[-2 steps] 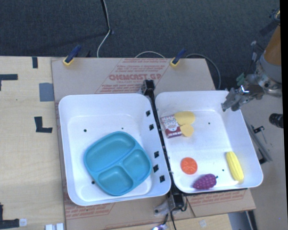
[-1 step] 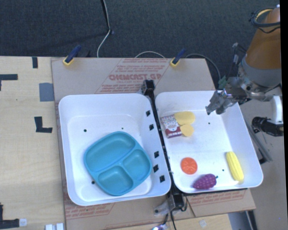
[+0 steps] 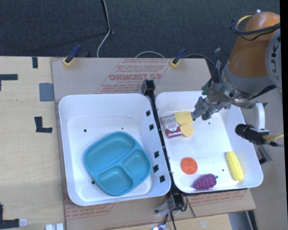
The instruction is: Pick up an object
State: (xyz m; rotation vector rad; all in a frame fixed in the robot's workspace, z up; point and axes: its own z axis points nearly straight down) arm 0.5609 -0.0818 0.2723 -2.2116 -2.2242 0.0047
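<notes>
The right bin (image 3: 232, 144) holds a small red-and-white packet (image 3: 170, 126), two yellow pieces (image 3: 184, 123) beside it, an orange round fruit (image 3: 188, 166), a purple grape bunch (image 3: 205, 181) and a yellow corn cob (image 3: 234, 165). My gripper (image 3: 201, 112) hangs low over the upper part of this bin, just right of the upper yellow piece. Nothing shows between its fingers.
The left bin (image 3: 71, 114) holds a blue divided plate (image 3: 117, 162). A black divider clip (image 3: 148, 86) sits between the bins at the back. Cables run along the arm and over the right bin's right rim (image 3: 253, 132).
</notes>
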